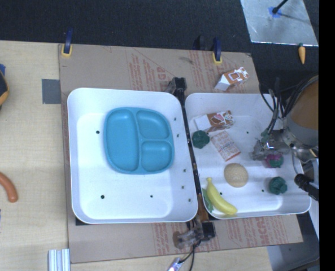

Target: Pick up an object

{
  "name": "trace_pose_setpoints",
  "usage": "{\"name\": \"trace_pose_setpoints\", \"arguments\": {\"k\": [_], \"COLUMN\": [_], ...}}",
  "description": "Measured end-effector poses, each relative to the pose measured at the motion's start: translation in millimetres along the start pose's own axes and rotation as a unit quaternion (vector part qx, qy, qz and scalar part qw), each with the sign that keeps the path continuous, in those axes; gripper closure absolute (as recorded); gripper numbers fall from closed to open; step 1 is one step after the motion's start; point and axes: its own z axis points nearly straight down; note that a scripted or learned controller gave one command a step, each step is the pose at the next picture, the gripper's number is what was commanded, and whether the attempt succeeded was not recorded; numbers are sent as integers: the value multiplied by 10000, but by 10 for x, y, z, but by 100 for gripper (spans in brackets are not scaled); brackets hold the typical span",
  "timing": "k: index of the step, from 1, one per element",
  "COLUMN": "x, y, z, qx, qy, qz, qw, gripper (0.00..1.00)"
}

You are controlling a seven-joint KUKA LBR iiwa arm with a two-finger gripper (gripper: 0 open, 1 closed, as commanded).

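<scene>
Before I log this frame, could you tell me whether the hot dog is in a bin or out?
Out. The hot dog lies on the bare bench, left of the left bin, apart from it.

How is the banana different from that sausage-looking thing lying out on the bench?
The banana is yellow with a greenish end, while the sausage is orange-red. The banana lies inside the right bin, in its near left corner; the sausage lies outside both bins, on the bare wooden bench at the far left. The banana has neighbours close by, such as a beige ball; the sausage lies alone. Both are small, curved, elongated toy foods lying flat.
</scene>
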Motion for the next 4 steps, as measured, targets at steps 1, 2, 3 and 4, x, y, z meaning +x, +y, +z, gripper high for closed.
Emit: {"name": "trace_pose_setpoints", "arguments": {"k": [1, 2, 3, 4], "x": [783, 558, 61, -36], "y": [613, 1009, 903, 302], "z": [-3, 16, -976, 3], "qx": [-11, 149, -27, 1], "qy": [-32, 13, -38, -32], "qz": [4, 12, 28, 17], "qw": [10000, 9999, 10000, 10000], "gripper": [0, 0, 0, 0]}}
